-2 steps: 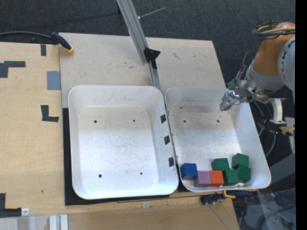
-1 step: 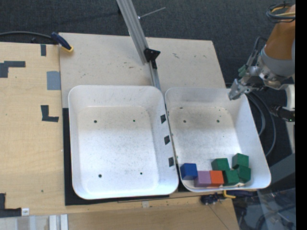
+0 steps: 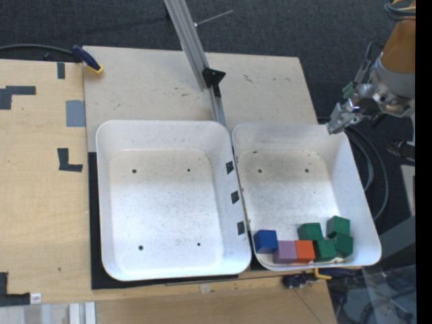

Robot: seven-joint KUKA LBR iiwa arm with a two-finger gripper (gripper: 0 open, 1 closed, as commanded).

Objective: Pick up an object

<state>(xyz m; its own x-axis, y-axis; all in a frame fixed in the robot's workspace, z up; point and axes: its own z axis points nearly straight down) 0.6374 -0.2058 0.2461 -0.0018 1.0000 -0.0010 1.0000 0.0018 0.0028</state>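
Two white bins sit side by side on the bench. Gripper (image 3: 339, 121) hovers at two o'clock over the right bin (image 3: 351, 160) rim, jaw state unreadable. Coloured blocks (image 3: 307, 241) huddle at five o'clock, well apart from it.

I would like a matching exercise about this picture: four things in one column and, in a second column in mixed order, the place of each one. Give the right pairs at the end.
Things:
1. blue block
2. orange block
3. pincer
4. purple block

Places:
A. above the far right corner of the right bin, outside it
B. between the blue and the orange one, at the near wall
C. leftmost of the cluster, near the divider between bins
D. just left of the green blocks

Pairs: 1-C, 2-D, 3-A, 4-B
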